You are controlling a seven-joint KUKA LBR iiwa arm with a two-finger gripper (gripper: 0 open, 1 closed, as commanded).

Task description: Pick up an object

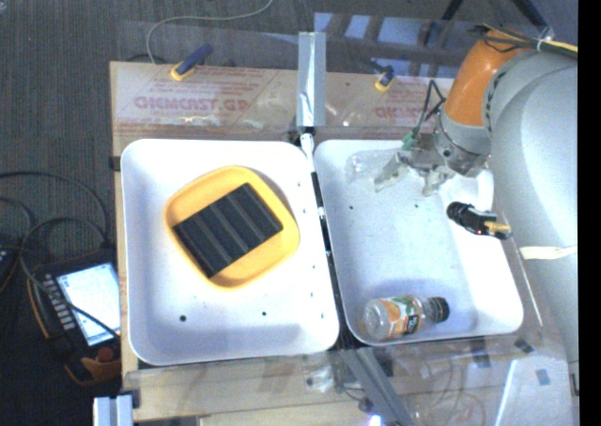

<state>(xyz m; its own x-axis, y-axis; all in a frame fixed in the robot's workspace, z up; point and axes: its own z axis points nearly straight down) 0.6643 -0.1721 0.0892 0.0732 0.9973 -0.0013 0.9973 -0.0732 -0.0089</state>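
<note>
The fingers (387, 174) stand spread apart with nothing between them. The plastic bottle (406, 314) lies on its side well apart from them, nearer the camera, in the same right bin (404, 246).

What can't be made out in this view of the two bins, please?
Camera view:
- Tool: too small and blurred to tell its grip.
- Clear item beside it: see-through on white, identity unclear.
- Bottle: label too small to read.
- Right bin: right rim hidden by the arm.
</note>
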